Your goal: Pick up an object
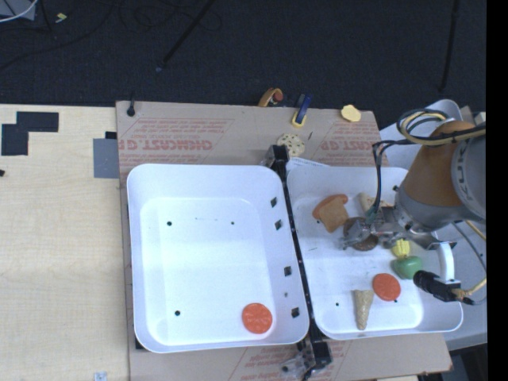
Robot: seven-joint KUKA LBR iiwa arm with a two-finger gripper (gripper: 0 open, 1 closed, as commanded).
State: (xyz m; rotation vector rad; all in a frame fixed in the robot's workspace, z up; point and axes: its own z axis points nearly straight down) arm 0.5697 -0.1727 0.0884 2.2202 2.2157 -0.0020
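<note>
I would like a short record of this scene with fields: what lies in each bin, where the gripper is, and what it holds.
left bin: one flat orange-red disc near its front right corner
right bin: brown bread-shaped piece, round orange-red piece, beige cone, green piece, small yellow piece
gripper: low in the right bin, just right of the brown piece
held object: cannot tell

Left bin, right bin: white plastic, smooth, slight gloss
Board under bins: brown cardboard, matt, red print
Bench top: pale wood grain, matt
Orange disc: matt, faintly textured
Cone: beige, rough
Arm band: orange, smooth, satin
Gripper: dull grey metal
</note>
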